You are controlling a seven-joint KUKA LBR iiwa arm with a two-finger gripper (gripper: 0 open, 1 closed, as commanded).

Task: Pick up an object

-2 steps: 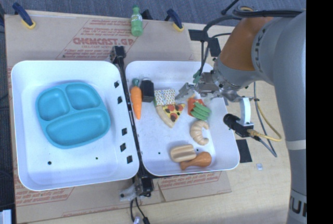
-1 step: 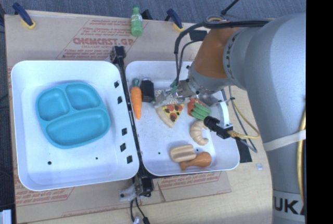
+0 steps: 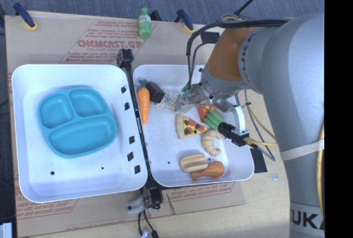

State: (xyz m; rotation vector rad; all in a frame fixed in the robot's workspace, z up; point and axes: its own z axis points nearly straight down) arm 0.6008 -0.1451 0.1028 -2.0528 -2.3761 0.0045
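Note:
The right bin [image 3: 165,159] holds toy food: an orange carrot [image 3: 143,104] by the left wall, a pizza slice [image 3: 190,126], a croissant [image 3: 211,143], a hot-dog bun [image 3: 193,162], a chicken drumstick [image 3: 209,170] and a red and green piece [image 3: 209,116]. A small dark block [image 3: 155,92] lies beside a speckled grey piece [image 3: 171,100]. My gripper [image 3: 190,96] hangs low over the bin's upper middle, just right of the speckled piece and above the pizza slice. The wrist hides its fingers.
The left bin [image 3: 27,176] holds a blue divided plate [image 3: 77,121]. A green bottle [image 3: 144,22] stands on the cardboard behind the bins. Black clips [image 3: 126,57] run along the wall between the bins. The arm's bulk covers the right bin's right side.

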